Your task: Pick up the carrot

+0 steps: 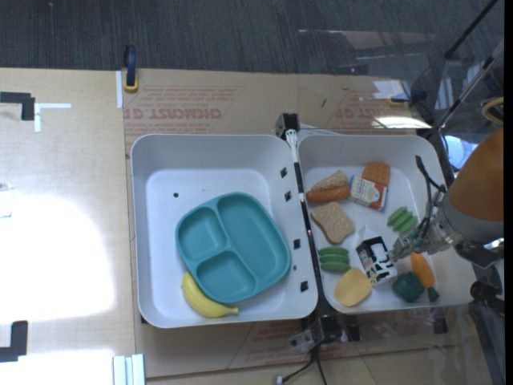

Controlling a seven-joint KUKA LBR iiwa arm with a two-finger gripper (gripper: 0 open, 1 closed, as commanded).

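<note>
The carrot (422, 269) lies on the floor of the right bin (365, 147), near its right-hand edge and towards the front, a short orange piece tilted a little. Just in front of the carrot sits a dark green vegetable (407, 287), touching it or nearly so; to the carrot's left stands a small black-and-white carton (375, 261), and beyond that, further left, a pale yellow slice (353, 288) and a green pepper piece (333, 258). Behind the carrot lies a light green pod (401, 219), and further back a slice of bread (333, 222), a hot dog (329, 188) and an orange-and-white packet (370, 186).

The gripper (417, 243) hangs just behind and above the carrot, close over its upper end. Its tip is blurred, and I cannot tell how it is set, nor whether it touches the carrot.

As I judge it, the approach is made but the pick is not: the carrot rests in the bin, not lifted. Closing on it and raising it clear are left to do.

Well to the carrot's left, the left bin (210, 145) holds a teal divided tray (232, 247) and a banana (205, 298)
</note>
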